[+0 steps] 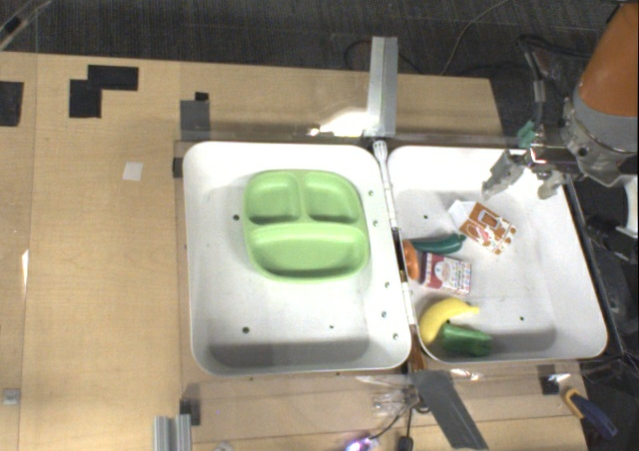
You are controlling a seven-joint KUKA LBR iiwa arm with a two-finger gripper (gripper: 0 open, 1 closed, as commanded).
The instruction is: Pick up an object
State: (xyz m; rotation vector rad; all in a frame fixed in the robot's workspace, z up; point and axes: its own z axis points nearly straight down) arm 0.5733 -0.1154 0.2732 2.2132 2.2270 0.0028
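Observation:
My gripper (522, 181) hangs over the far side of the right bin (559, 269), its two fingers spread apart and open with nothing between them. Just below and left of it lies an orange and white snack packet (488, 227). Further left in that bin are a dark green vegetable (436, 242), a small orange piece (410, 259) and a red and white pouch (445, 273). A yellow banana (445, 315) and a green object (465, 340) lie at the near edge.
The left bin (215, 319) holds a light green divided plate (305, 223). A metal post (383, 90) stands behind the divider between the bins. The arm's orange band (611, 65) is at the far right.

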